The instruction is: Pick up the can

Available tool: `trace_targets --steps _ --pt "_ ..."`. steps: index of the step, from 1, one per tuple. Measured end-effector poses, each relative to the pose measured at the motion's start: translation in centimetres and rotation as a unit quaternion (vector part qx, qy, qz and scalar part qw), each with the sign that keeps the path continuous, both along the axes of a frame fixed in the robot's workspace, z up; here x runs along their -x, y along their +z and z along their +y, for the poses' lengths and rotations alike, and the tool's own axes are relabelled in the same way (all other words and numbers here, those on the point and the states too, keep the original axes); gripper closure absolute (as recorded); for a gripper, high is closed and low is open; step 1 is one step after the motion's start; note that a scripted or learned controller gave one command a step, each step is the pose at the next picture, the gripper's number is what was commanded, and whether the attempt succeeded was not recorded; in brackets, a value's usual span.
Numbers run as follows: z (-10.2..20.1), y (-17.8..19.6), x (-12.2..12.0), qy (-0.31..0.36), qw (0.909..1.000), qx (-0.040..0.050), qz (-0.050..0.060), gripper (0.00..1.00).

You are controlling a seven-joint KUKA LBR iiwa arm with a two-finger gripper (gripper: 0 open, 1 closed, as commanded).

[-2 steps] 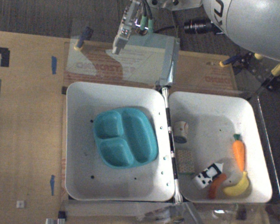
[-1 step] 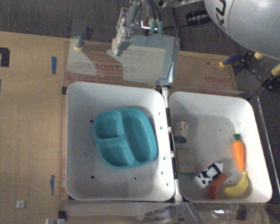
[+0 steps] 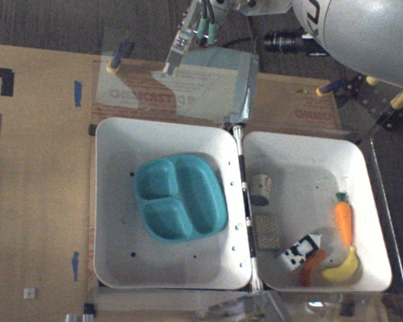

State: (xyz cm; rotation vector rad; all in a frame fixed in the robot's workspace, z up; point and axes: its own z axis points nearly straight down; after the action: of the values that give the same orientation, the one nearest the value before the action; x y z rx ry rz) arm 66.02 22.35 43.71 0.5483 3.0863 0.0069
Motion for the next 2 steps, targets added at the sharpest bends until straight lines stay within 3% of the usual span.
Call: trace_targets --steps 1,2 --pt "0.1 0.0 5.7 0.019 0.9998 0.0009 0.002 1.0" --pt "0.3 0.0 2.0 0.117 0.9931 0.0008 -0.001 1.0"
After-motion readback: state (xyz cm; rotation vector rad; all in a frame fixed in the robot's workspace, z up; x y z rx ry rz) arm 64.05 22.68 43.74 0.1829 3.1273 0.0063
